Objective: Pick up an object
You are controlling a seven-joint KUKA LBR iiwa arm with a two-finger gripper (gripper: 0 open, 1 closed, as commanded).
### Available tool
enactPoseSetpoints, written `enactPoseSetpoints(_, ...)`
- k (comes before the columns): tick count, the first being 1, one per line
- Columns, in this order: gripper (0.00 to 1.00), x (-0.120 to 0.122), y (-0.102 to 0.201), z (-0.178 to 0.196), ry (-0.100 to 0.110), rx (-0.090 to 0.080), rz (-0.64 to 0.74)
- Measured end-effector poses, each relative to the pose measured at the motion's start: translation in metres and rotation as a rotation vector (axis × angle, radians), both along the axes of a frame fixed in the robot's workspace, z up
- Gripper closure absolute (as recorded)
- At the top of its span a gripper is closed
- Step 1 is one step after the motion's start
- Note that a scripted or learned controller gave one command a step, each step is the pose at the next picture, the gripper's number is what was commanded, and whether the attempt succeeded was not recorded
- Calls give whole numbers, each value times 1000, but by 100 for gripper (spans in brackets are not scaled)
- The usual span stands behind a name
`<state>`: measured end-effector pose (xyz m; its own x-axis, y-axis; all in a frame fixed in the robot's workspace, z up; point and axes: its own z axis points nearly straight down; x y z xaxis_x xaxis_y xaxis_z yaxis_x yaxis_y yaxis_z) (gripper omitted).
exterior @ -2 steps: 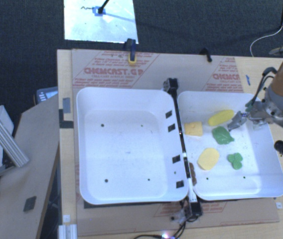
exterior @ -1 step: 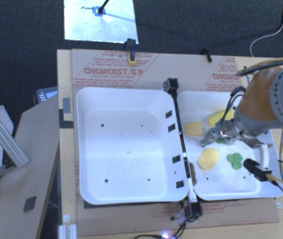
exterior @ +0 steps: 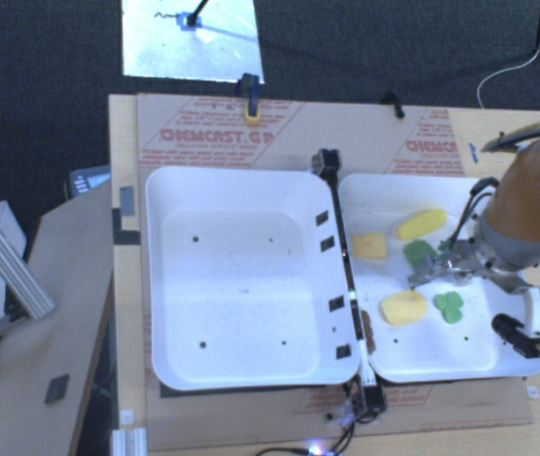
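Under both bins: board (exterior: 222, 133) printed "CHEMCAST GP" | claw (exterior: 426, 272) by green piece (exterior: 418, 252), grip unclear

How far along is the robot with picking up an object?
Nothing looks picked up yet. The gripper is low in the right bin, among the objects. The dark green piece, yellow long piece, yellow block, yellow lump and green piece all lie on the bin floor. Whether the gripper has closed on anything is unclear. Grasping and lifting remain.
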<state>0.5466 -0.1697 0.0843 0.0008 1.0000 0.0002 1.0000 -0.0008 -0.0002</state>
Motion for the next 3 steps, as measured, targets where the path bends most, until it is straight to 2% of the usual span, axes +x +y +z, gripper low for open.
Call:
enactPoseSetpoints(1,0,-5,-38,1,-4,-2,1)
enactPoseSetpoints(2,0,28,-36,1,-6,-2,6)
enactPoseSetpoints(3,100,27,-37,12,-6,-2,5)
